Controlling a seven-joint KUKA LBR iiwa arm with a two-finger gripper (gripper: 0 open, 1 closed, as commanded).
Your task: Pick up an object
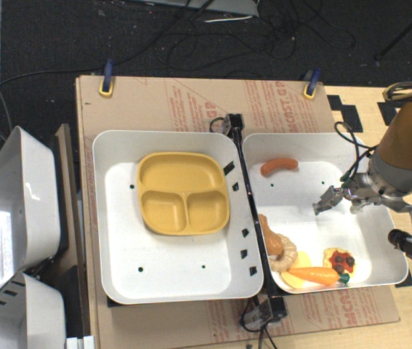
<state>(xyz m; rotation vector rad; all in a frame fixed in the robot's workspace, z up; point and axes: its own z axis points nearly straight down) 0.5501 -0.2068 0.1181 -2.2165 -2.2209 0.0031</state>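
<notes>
My gripper [341, 198] hangs over the middle of the right bin [380, 227], open, with nothing between its fingers. A small orange-red sausage [279, 166] lies at the bin's far left, apart from the gripper. Along the near edge lie an orange carrot [313, 274], a pizza-like piece with red and green toppings [340, 259] and a tan pastry-like piece [275, 246] against the left wall. All of these sit below and to the left of the gripper, untouched.
A yellow divided plate [184, 193] rests in the left bin [118, 267]. A black divider [248, 209] runs between the bins. Two clamps [106, 86] pin the cardboard base at the back. White containers [17, 202] stand at far left.
</notes>
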